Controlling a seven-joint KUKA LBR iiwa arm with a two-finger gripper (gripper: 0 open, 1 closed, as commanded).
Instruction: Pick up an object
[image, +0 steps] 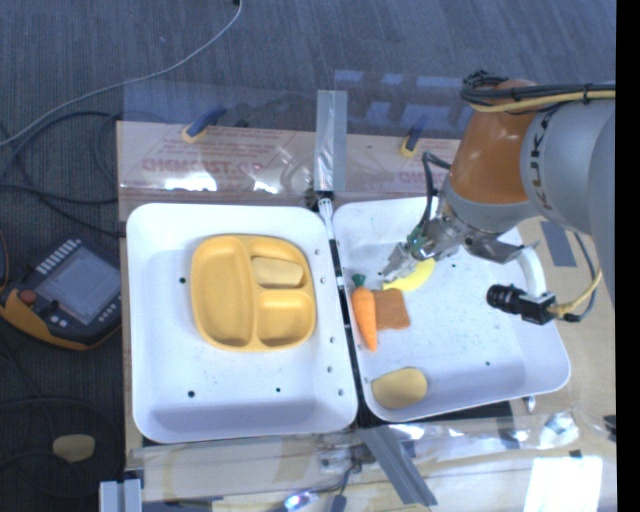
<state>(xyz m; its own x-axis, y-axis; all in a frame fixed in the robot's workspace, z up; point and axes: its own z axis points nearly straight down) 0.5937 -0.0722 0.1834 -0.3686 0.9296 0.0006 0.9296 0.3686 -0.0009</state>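
Overhead view of a bench with two shallow white bins. Landmark: the carrot (365, 317), lying lengthwise in the right bin (520, 355) close to the divider shared with the left bin (160, 400). Touching the carrot on its right is an orange block (392, 312). Just beyond the block, away from the camera, lies a yellow banana-like piece (420, 274). Toward the camera from the carrot, near the front wall, rests a tan rounded item (400, 385). Across the divider from the carrot sits a yellow divided plate (253, 291).

The gripper (412, 254) hangs over the yellow piece, up and to the right of the carrot, its fingers pointing down toward that piece. Whether the jaws stand apart or together cannot be told, as the tips blur into the objects beneath.

Task progress, as a judgement: early. Every candidate object lies on the bin floor, and nothing is visibly lifted or gripped. Closing on an item and raising it clear remain to be done.
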